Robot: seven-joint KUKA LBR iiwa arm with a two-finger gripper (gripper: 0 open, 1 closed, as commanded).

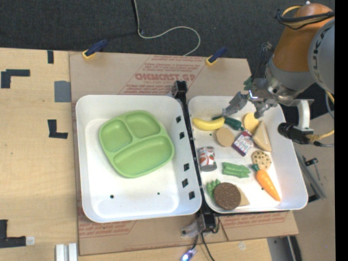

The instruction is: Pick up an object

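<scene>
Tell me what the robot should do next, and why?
Probably lower a little. The end effector hangs open above the back of the right bin, with nothing between its fingers. The banana and a yellow piece lie just beneath, so a short drop should bring the fingers around one.

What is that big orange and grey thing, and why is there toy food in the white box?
It is a robot arm, seen by a camera looking down from above. It reaches in from the right side of the picture. At its end is a two-finger gripper, a kind of metal hand, open and holding nothing now. It hovers over the right white bin, which has pretend food in it: a yellow banana, an orange carrot, a round brown burger patty, a spotted cookie and a small red and white can. The left white bin holds a green divided plastic plate. The robot's job is to pick one thing up.
</scene>
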